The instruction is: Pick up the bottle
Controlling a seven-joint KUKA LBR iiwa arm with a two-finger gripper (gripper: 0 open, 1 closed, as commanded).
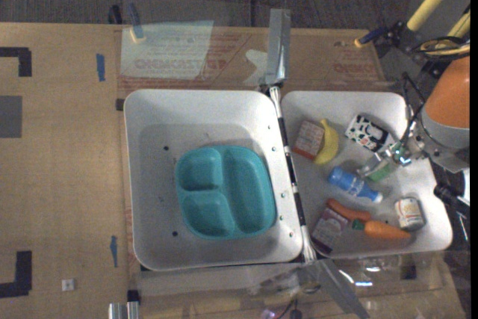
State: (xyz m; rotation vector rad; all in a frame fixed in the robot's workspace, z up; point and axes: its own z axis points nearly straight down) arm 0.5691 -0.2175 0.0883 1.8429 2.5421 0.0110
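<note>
Spreading under everything is the wooden desk (60,160), with blue tape marks and black corner marks on it. Two white bins sit on it side by side: the left bin (149,123) and the right bin (441,235), their inner walls touching along a metal strip.

Taking the blue bottle (354,185) as the landmark: it lies on its side near the middle of the right bin, white cap end toward the right. The left bin is well to its left and holds a teal divided plate (224,190) with three sections, flat on the bin floor.

The arm (448,108), grey with an orange band, comes in from the right of the bottle and above it. Its gripper (396,155) hangs just up and to the right of the bottle, over a greenish thing that is too blurred to name. I cannot tell whether the fingers are apart or together; nothing shows clearly between them, and the bottle lies apart from them.

Up and left of the bottle are a yellow banana (328,144) and, touching its left side, a small reddish packet (308,138). A black-and-white patterned box (367,132) lies above the bottle. Below the bottle lie a carrot (385,231), a red sausage-like thing (347,210) and a dark pouch (328,228). A small can (409,213) stands below and to the right.
</note>
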